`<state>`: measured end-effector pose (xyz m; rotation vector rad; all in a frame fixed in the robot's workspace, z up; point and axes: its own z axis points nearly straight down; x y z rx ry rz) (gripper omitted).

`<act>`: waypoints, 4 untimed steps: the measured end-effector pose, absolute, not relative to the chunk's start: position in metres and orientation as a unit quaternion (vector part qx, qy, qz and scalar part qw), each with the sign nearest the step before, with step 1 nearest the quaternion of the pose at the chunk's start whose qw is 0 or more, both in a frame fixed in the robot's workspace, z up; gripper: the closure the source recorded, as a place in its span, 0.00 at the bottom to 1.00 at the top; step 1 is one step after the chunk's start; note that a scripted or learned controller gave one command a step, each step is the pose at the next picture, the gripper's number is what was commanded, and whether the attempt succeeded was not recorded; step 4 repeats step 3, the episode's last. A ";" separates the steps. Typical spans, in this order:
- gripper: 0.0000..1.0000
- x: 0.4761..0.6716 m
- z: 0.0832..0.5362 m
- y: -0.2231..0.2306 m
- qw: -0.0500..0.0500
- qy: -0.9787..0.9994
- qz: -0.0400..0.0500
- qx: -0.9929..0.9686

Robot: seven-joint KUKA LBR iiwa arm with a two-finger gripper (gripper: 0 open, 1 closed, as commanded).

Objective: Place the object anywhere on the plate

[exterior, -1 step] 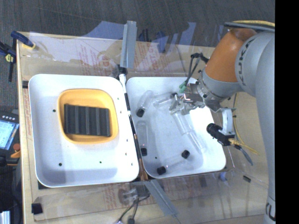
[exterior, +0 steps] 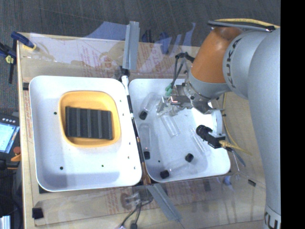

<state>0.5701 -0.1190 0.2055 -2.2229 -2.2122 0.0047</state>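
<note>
The arm's orange-banded wrist point(exterior: 217, 56) covers the right bin's point(exterior: 219, 163) two o'clock corner, and the clear tubes point(exterior: 167, 123) there blur into the white floor. Whether the gripper point(exterior: 167, 104) is spread or closed, I cannot tell. The tubes lie just at its six o'clock; the yellow plate point(exterior: 88, 99) sits in the left bin point(exterior: 43, 166).

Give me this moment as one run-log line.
arm: over right bin | end effector: low above clear tubes, grasp unconfirmed | plate: yellow, left bin, holds dark ridged insert | task: not yet done
</note>
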 end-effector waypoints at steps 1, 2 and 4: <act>1.00 0.581 0.191 -0.072 0.003 -0.756 0.002 -0.654; 1.00 0.603 0.192 -0.014 0.000 -0.834 0.000 -0.552; 0.00 0.603 0.192 -0.014 0.000 -0.833 0.000 -0.553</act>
